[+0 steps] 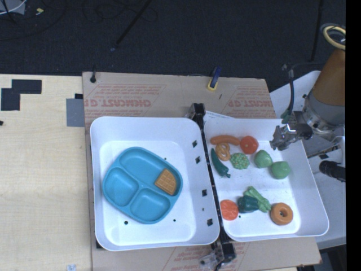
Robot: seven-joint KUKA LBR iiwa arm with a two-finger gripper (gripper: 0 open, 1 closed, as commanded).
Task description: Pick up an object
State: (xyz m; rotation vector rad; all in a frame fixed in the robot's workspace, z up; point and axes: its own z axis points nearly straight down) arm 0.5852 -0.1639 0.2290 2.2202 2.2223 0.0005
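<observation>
The right bin [307,208] holds several toy foods: a red tomato [249,145], an orange sausage [225,139], a pretzel [223,151], broccoli [240,161], a dark green cucumber [219,164], two green fruits [263,159] [280,169], an orange-red fruit [229,209], a leafy green piece [254,200] and a donut [281,213]. My gripper [282,138] hangs over the bin's far right side, right of the tomato and just above the green fruits. It is small and dark against the arm.
The left bin [107,134] holds a blue divided plate [132,188] with a brown waffle piece [166,181] in one compartment. Both bins rest on cardboard [146,97]. A blue-and-yellow clip [214,79] sits at the cardboard's far edge. The grey and orange arm [330,92] enters from the right.
</observation>
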